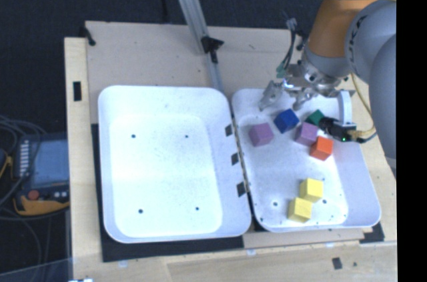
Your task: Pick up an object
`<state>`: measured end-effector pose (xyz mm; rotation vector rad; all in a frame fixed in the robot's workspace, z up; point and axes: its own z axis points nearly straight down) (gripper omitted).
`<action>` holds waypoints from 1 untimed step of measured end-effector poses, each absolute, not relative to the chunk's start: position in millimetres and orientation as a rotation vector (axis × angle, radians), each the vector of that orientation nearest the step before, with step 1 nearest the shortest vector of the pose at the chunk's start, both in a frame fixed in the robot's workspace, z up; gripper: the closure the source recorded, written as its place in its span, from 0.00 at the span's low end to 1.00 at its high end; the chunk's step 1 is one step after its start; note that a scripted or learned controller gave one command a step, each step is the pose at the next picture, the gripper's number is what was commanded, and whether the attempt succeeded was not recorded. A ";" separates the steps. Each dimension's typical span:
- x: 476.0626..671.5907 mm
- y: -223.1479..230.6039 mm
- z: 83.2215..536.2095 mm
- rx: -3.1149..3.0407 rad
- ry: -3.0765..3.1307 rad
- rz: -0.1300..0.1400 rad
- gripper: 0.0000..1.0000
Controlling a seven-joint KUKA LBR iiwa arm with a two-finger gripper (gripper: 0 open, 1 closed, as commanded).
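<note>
Arm over right-hand bin, blocks on the floor of that bin.

Left-hand shallow white bin (113, 141) lies at frame centre-left. In the right-hand shallow white bin (363, 197), left to right: a purple cube (261, 134), a blue cube (286, 120), two yellow cubes (300, 209) (311, 189) near the lower rim, a second purple cube (307, 133), a green block (314, 118), an orange cube (321, 147). The two-finger gripper (285, 93) hangs at the bin's upper edge, fingers spread and gripping nothing, just above the blue cube.

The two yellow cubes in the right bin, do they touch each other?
Cannot tell. In the camera view the upper yellow cube and the lower yellow cube meet corner to corner, with no plain gap or contact.
</note>
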<state>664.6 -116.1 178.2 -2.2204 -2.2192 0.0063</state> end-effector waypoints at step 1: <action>663.9 -119.0 123.2 -2.233 -2.229 -0.001 0.00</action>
